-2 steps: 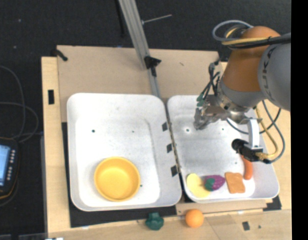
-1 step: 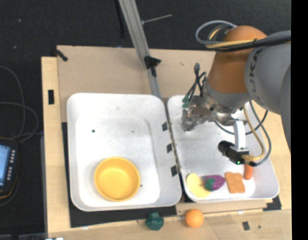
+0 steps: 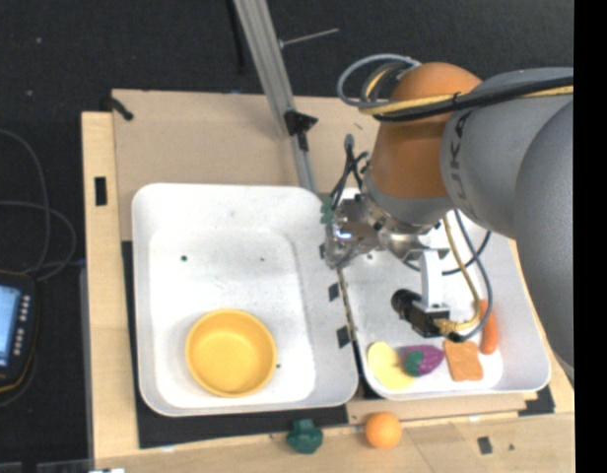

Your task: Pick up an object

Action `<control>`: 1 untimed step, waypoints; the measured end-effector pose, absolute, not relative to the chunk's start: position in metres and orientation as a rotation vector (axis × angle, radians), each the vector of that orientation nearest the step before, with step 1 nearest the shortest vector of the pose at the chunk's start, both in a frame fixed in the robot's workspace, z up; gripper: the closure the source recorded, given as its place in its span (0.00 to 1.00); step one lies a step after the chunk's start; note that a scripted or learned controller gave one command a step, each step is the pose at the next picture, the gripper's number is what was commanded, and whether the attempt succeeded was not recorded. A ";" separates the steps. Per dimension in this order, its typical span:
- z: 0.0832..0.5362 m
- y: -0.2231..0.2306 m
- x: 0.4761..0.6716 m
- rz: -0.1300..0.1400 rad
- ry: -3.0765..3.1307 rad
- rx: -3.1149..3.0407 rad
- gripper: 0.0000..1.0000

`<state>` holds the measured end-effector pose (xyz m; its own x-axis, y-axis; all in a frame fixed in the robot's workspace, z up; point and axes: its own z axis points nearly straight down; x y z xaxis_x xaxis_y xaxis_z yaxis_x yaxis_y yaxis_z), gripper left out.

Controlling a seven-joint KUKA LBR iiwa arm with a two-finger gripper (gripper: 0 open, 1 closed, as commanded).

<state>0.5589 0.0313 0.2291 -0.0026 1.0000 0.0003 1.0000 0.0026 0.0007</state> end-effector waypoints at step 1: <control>0.233 0.076 0.542 0.002 2.231 2.215 1.00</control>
<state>0.5425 0.0756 0.2327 -0.0071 1.0000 0.0023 1.0000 0.0071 -0.0002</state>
